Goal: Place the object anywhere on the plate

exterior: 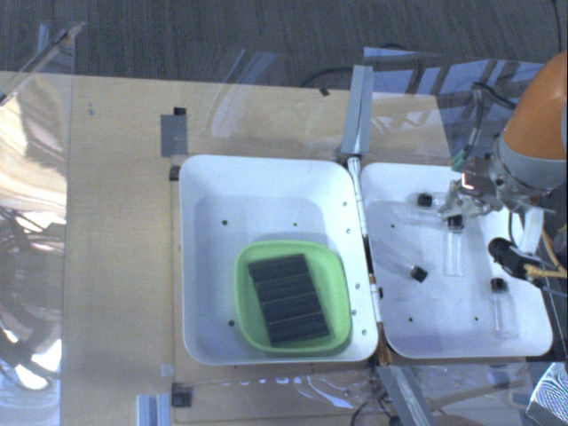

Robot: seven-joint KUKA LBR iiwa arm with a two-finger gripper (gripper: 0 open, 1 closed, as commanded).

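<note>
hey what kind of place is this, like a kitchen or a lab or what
Probably a robotics lab or test cell, not a kitchen. A wooden bench carries two shallow white bins, one holding a green plate with a dark ridged object, and a robot arm reaches in over clear tubes.

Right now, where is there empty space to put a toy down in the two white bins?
The left bin has bare floor behind the green plate, toward its far wall. The plate carries a dark ridged block, so only its rim is free. The right bin is crowded with small clear tubes and the hand.
</note>
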